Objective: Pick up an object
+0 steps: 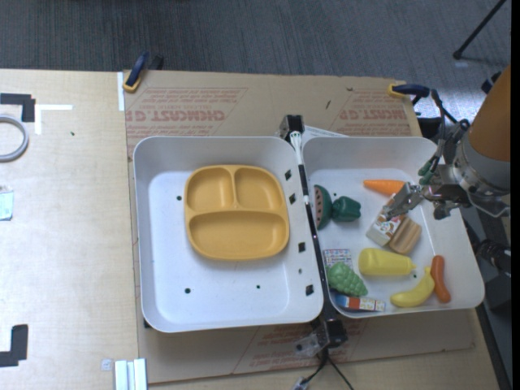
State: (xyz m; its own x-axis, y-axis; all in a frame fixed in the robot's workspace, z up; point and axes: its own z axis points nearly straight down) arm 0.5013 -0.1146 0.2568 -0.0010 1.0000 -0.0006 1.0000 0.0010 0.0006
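The table (57, 283) carries two shallow white bins side by side on a sheet of brown cardboard (244, 108). The left bin (162, 283) holds a yellow plate (237, 213) split into three sections. The right bin (463, 287) holds a jumble of toy food. The grey arm (487, 161) reaches in from the right, and its pincer (400, 204) hangs low over the right bin's middle, right above a small tan and white block (396, 232), which looks like a boxy piece with a brown top and a pale side. Whether the pincer is spread or pressed together I cannot tell. Below the block lies a yellow pepper (385, 262), then a banana (414, 292) with an orange-red sausage (439, 277) beside it. An orange carrot (382, 187) lies near the top, a dark green pepper (344, 209) and a watermelon slice (322, 206) at the left, and green grapes (345, 280) near the bottom.
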